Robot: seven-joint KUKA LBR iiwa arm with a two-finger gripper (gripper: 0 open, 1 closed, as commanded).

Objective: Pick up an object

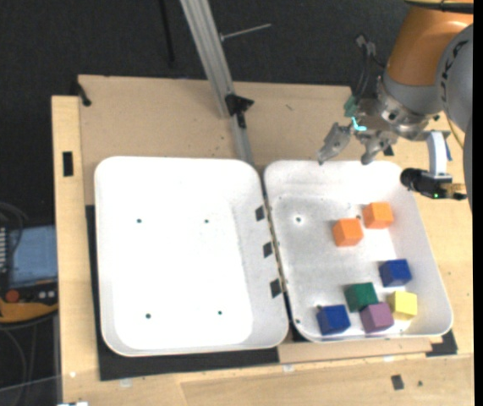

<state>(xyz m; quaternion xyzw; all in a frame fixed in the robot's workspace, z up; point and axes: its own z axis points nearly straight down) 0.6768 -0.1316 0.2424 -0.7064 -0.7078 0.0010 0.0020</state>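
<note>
My gripper (348,149) hangs over the far rim of the right bin (309,184), open, with nothing between its fingers. In that bin lie two orange cubes: one (348,231) near the middle and one (378,215) just right of it. Toward the near edge sit a blue cube (394,271), a green cube (361,295), a yellow cube (404,303), a purple cube (377,316) and a second blue cube (332,319). The gripper is well above and behind all of them.
The left bin (182,252) lies beside the right one, joined by black clips. A slanted metal pole (211,49) rises behind the bins. A black fixture (427,182) sticks out at the right bin's far right corner.
</note>
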